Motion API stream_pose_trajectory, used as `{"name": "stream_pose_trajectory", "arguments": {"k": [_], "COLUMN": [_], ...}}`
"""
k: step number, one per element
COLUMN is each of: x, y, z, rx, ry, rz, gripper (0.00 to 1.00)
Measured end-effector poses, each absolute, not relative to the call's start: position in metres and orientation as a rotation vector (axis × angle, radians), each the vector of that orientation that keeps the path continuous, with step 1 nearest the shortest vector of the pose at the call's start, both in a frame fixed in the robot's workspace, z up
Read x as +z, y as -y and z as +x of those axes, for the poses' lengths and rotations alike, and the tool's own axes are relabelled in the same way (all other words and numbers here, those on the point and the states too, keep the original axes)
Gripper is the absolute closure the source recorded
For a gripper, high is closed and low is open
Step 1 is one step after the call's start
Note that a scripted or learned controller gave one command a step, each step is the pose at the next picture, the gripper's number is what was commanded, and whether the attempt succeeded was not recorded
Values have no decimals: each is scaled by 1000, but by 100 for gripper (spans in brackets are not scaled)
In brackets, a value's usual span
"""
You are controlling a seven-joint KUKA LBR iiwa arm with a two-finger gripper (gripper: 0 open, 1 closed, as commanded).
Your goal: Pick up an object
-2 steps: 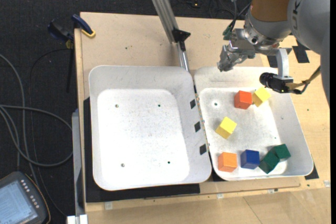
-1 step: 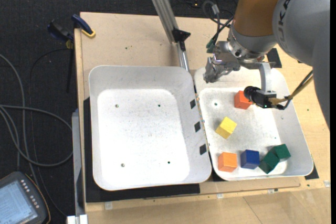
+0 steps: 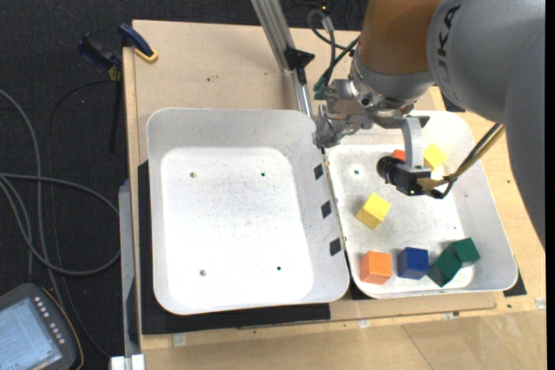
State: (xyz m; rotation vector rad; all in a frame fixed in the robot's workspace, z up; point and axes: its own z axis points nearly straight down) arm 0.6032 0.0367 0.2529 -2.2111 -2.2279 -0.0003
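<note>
The right bin (image 3: 499, 247) holds several blocks. A yellow cube (image 3: 375, 210) lies near its middle. Along the front edge sit an orange cube (image 3: 375, 266), a blue cube (image 3: 414, 262) and two green blocks (image 3: 455, 260). Another yellow block (image 3: 434, 156) and a small red piece (image 3: 398, 155) lie toward the back, partly hidden by the robot's wrist. My gripper (image 3: 325, 133) hangs low at the right bin's back left corner, by the wall between the two bins, well away from the yellow cube. I see nothing held in it.
The left bin (image 3: 156, 186) stands beside the right one, its floor speckled. A slanted metal rail (image 3: 269, 13) runs down to the bins' shared back corner, close to the gripper. A blue and yellow clamp (image 3: 121, 48) lies on the bench's far left corner.
</note>
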Motion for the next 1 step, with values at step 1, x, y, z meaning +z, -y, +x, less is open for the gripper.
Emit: {"name": "stream_pose_trajectory", "arguments": {"k": [1], "x": [244], "y": [-77], "z": [587], "rx": [2], "ry": [2227], "rz": [-2212], "gripper": [100]}}
